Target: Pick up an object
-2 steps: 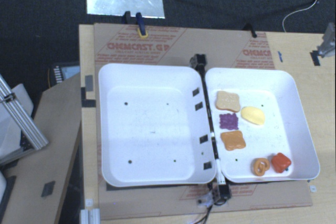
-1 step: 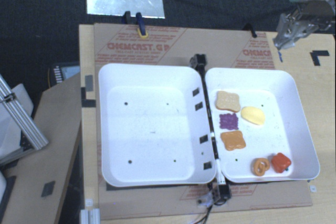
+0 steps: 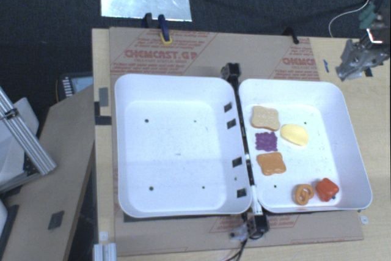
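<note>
**Gripper up high, toys down in the right bin**

You can see the gripper [image 3: 360, 58] at the far right, past the top corner of the right bin [image 3: 342, 107]. You cannot tell if it is apart or together, and nothing hangs from it.

All the toys lie in that bin. The toast [image 3: 266, 117] is at the top, with the yellow piece [image 3: 294, 134] just beside it. Under them sit the purple piece [image 3: 266, 141] and the orange slice [image 3: 271, 163]. Near the front wall are the ring [image 3: 303, 194] and the red piece [image 3: 327, 189], side by side.

From the gripper, every toy lies down and to the left. The yellow piece looks nearest, so it is likely your easiest pick. Its long side runs left to right.
</note>
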Controlling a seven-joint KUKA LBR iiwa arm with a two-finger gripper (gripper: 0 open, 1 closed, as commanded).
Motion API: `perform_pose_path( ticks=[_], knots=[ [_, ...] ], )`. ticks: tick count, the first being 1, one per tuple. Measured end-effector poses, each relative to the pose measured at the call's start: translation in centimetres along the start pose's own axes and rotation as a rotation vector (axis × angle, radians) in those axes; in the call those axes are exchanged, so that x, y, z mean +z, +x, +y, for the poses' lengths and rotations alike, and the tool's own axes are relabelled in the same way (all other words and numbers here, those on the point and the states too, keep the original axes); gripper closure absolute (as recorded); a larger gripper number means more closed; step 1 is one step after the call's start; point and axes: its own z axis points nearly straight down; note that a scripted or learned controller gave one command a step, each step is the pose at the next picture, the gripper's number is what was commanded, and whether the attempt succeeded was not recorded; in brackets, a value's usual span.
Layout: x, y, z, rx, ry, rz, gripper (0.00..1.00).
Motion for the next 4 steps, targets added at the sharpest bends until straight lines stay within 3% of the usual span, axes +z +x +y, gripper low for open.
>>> perform_pose_path(
  ticks=[2, 3, 4],
  knots=[
    [0.1, 18.4, -0.2, -0.014, 0.001, 0.003, 1.0],
    [0.2, 22.4, 6.6, -0.007, 0.0, 0.0, 1.0],
    [0.0, 15.3, 3.2, 0.004, 0.001, -0.001, 1.0]
  ],
)
